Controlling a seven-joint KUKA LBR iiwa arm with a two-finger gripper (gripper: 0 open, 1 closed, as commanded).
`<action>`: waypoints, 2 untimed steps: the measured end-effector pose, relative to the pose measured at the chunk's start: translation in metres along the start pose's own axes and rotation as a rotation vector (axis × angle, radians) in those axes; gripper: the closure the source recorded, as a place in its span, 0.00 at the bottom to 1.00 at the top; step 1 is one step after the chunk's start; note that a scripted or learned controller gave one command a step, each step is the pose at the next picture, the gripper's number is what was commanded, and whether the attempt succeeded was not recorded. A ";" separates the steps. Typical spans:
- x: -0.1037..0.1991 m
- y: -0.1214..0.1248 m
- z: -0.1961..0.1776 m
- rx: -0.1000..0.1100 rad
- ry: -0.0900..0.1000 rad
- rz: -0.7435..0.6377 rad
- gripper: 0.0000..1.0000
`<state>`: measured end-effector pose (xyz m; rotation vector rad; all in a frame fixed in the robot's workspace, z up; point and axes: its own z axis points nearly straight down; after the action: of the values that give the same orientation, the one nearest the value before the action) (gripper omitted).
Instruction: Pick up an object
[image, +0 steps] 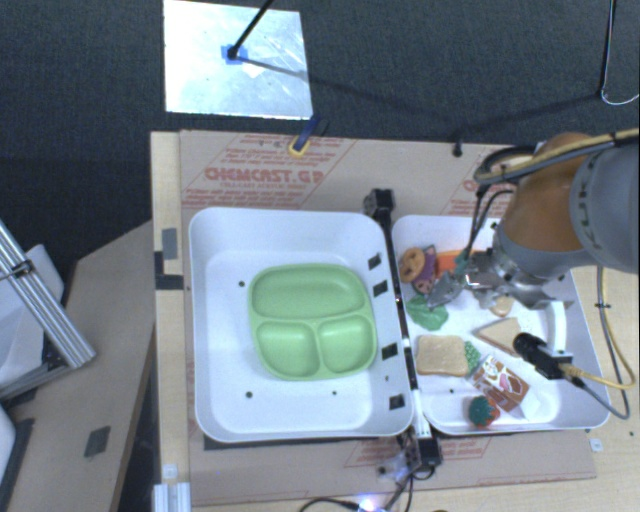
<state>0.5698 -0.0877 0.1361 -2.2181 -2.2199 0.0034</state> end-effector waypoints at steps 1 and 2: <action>0.000 0.000 0.052 0.000 0.000 0.000 0.00; 0.000 0.001 0.039 -0.006 -0.001 -0.001 1.00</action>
<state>0.5710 -0.0876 0.0970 -2.2207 -2.2242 -0.0025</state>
